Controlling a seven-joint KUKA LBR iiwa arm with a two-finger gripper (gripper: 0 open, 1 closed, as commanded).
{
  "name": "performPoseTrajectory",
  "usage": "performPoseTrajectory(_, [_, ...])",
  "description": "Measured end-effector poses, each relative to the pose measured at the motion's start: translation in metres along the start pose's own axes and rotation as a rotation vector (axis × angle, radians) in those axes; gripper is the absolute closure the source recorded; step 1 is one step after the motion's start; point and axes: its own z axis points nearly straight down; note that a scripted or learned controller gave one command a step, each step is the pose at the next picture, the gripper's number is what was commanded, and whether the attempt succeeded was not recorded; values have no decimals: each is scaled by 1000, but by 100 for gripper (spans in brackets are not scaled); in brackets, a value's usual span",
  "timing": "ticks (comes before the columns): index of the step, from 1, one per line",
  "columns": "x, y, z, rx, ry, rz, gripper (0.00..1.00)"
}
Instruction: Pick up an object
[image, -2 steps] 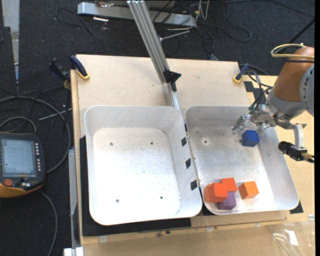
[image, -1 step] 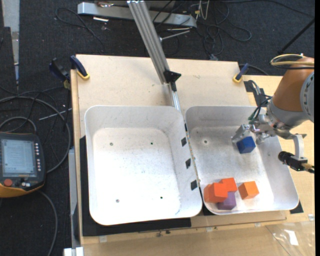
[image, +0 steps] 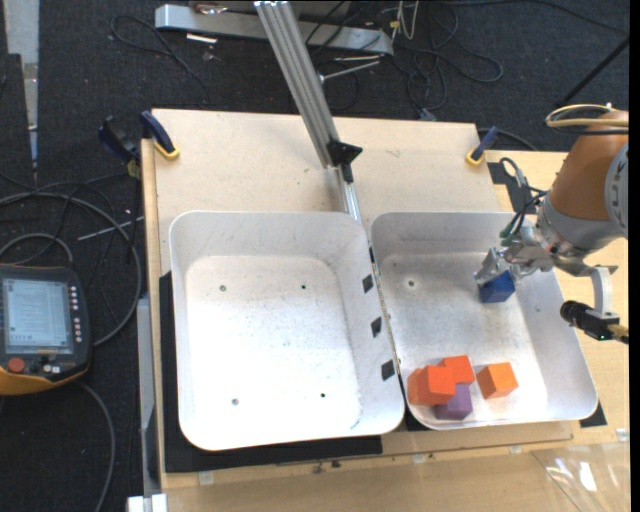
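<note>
The claw (image: 497, 272) is pinching a blue block (image: 497, 289) and hanging above the right bin (image: 560, 330), so the pick is looking nearly done. A clean lift is remaining, while the orange blocks (image: 452, 380) are lying near the bin's front edge.

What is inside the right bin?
The right bin holds a blue block at the gripper, plus orange blocks and a partly covered purple block.
</note>
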Motion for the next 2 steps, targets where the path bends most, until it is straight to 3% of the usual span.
performPoseTrajectory(1, [86,12,-68,-3,3,-10,100])
performPoseTrajectory(2, [159,50,-82,-2,4,-11,100])
